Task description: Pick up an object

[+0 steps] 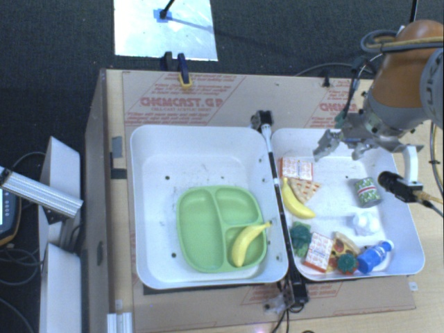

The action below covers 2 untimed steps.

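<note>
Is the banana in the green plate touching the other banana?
Apart. The camera view shows the banana lying in the green plate in the left bin, and the other banana in the right bin, with the bin walls between them.

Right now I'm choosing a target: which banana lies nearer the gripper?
The banana in the right bin, beside the waffle; the other banana sits on the green plate, farther from the gripper.

We are looking at a robotics lab. The counter point(208, 96) is a sheet of protective-film-covered plastic printed with a maker's name, standing on dark carpet point(55, 33). Two white bins point(149, 186) sit clamped together, cables point(21, 248) trail at the left beside aluminium framing point(41, 193), and the goods are toy foods, like a plastic banana point(246, 241).
</note>
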### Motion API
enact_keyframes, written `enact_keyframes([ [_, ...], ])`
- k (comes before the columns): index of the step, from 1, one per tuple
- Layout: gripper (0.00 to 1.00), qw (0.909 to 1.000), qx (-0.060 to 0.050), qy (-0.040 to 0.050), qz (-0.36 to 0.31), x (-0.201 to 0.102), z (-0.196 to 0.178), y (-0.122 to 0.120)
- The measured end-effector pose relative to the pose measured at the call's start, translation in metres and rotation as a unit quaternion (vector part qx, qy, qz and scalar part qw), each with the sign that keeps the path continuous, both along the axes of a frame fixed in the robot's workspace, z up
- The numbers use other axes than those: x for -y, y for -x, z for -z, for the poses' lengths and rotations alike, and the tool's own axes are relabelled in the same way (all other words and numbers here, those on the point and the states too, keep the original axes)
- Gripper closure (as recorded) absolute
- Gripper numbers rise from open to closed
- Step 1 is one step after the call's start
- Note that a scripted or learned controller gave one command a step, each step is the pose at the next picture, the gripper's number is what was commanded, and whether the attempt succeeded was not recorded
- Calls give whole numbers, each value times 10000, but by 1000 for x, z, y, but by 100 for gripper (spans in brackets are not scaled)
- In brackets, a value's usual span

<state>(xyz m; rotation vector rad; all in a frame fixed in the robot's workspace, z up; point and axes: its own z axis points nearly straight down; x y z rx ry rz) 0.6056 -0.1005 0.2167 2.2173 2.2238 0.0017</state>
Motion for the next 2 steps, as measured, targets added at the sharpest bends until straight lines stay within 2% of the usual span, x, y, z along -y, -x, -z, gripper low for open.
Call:
enact_keyframes([
  [1, 0, 10000, -14, 9, 16, 75, 72, 29],
  [2, 0, 10000, 8, 3, -3, 94, 115, 25],
])
